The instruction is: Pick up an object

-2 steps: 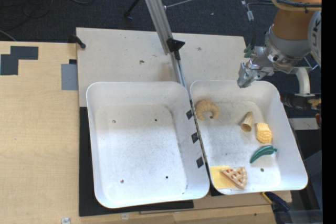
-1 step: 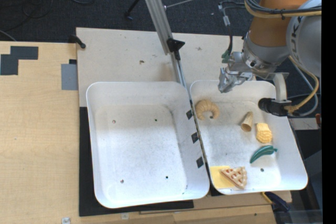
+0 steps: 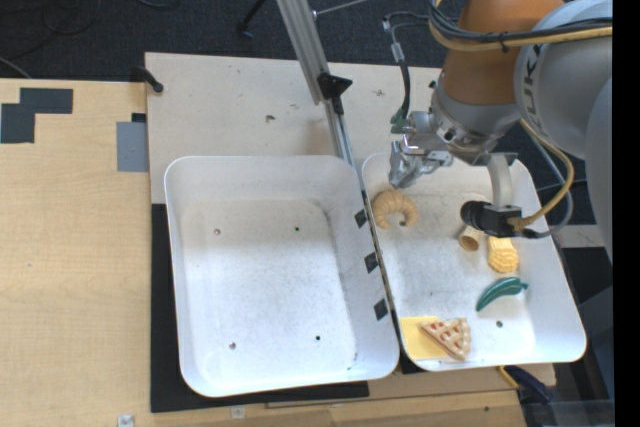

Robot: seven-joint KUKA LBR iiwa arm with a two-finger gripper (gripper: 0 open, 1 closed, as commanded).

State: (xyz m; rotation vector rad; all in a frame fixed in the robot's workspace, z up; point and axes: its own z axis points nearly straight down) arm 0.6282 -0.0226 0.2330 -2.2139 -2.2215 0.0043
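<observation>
Camera view is showing the grey arm (image 3: 560, 65) reaching in from the right, its gripper (image 3: 405, 167) hanging over the back left corner of the right bin (image 3: 560, 335). Just below the gripper a croissant (image 3: 394, 208) is lying on the bin floor, near the divider between the two bins; whether the two are touching cannot be told, nor whether the grasping part is open or closed. Further right in the same bin a yellow corn cob (image 3: 503, 256) is sitting beside a small tan piece (image 3: 468, 238), a green pepper (image 3: 500, 292) is lying below them, and a waffle wedge (image 3: 447, 335) is resting near the front edge. The left bin (image 3: 190, 215) is sitting alongside on the tabletop (image 3: 70, 245)
</observation>
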